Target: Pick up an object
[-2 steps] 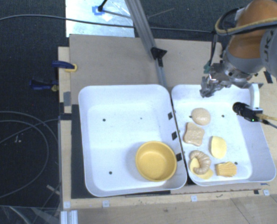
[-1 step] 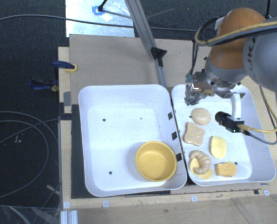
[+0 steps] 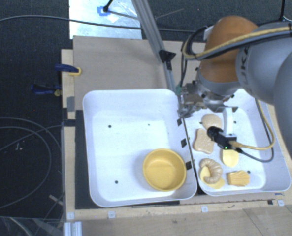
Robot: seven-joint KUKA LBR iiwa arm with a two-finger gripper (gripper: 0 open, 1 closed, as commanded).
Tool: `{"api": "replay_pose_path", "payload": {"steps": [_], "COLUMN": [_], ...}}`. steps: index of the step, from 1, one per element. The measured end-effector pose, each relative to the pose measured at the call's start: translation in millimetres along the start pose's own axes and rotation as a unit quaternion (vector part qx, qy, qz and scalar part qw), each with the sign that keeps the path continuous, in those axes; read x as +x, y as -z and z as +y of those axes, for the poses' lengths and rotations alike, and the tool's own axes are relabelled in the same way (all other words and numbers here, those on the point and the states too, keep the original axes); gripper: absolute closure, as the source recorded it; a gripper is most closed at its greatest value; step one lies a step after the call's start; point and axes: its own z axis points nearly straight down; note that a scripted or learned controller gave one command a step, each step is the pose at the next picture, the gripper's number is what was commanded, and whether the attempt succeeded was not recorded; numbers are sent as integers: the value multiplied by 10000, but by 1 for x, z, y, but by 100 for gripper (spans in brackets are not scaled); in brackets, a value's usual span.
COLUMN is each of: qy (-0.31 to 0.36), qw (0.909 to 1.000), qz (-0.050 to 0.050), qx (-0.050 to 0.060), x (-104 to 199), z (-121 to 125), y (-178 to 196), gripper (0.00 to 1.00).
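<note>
Progress looks slight. The pincer [image 3: 185, 107] hangs over the seam between the two bins, at the upper left corner of the right bin [image 3: 274, 173], a little right of centre in the frame. Whether it is released or clenched cannot be told from this angle, and nothing is seen in its grip. The likely candidates all lie in the right bin, lower in the frame. A pale round piece [image 3: 210, 120] is nearest, with a toast-shaped piece [image 3: 202, 142] just under it. Toward the lower right come a croissant [image 3: 210, 170], a yellow slice [image 3: 230, 158] and a ridged cracker [image 3: 238, 178]. A yellow bowl [image 3: 164, 169] sits alone in the left bin [image 3: 121, 132]. By appearances, descending, gripping and lifting are all left to do.
</note>
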Motion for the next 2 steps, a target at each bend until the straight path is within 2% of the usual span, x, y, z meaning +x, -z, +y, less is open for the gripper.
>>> {"api": "replay_pose_path", "payload": {"steps": [1, 2], "qy": [0, -38], "qw": [10000, 10000], "qz": [3, -7], "qx": [-6, -11], "x": [43, 40], "z": [-28, -27], "y": [12, 12], "gripper": [100, 0]}}
